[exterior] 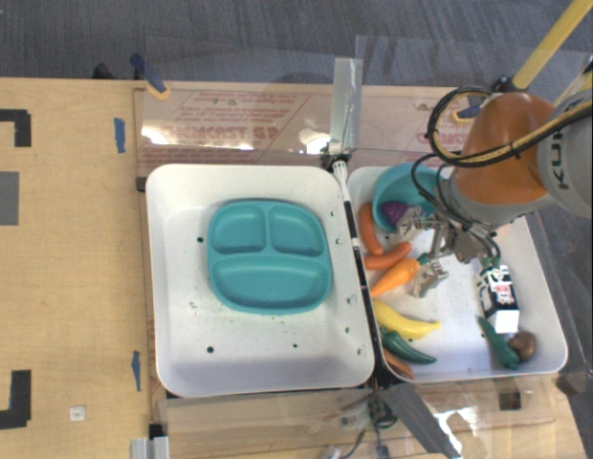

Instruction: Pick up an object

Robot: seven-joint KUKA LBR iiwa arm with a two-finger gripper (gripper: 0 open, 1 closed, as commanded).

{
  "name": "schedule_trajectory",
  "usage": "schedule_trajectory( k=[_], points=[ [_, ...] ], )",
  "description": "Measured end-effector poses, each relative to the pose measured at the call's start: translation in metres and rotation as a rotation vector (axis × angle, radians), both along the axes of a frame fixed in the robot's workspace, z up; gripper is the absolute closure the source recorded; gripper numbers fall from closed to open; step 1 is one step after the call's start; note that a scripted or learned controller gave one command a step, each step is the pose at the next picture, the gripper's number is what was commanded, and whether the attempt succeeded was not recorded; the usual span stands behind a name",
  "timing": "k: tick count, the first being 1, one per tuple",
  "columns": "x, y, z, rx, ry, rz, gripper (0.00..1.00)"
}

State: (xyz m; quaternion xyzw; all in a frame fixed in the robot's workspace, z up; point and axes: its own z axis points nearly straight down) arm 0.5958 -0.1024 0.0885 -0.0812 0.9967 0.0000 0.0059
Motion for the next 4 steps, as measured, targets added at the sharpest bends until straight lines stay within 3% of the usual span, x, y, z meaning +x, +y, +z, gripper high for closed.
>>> schedule_trajectory(
  k=[1,2,3,4],
  points=[
    [-0.016,0.008,0.000,0.000,-0.003,-0.146,0.00],
    [-0.086,0.006,0.001,0.001,-0.004,-0.270,0.00],
    [0.035,-0.017,-0.003,0.004,0.065,-0.322,0.00],
    [0.023,-0.001,-0.002,-0.001,0.028,-0.597,0.00]
  ],
)
